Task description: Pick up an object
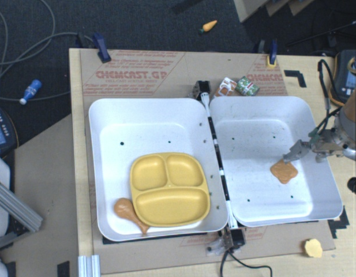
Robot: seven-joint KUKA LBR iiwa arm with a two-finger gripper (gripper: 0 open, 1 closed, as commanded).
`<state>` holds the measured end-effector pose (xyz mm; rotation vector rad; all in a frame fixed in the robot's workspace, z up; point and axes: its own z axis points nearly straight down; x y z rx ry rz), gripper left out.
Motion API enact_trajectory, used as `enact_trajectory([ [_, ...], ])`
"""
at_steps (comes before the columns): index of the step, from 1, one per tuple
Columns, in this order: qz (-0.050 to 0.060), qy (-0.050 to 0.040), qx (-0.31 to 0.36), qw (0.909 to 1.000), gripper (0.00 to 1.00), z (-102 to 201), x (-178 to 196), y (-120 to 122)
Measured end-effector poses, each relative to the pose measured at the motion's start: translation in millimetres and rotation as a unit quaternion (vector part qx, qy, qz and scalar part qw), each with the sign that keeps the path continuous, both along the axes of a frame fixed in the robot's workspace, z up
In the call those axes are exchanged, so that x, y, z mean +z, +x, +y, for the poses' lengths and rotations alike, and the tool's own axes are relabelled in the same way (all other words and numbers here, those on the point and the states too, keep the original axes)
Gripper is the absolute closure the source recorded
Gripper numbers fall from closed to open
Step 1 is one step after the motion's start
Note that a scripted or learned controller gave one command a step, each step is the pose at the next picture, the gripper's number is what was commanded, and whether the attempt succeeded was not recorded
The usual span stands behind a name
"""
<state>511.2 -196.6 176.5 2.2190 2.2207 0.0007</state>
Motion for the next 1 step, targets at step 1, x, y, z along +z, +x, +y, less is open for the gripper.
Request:
enact_trajectory([
  [1,0.003,0.0013,0.001,1.0,0.0,28.4,-93.1,15.9],
])
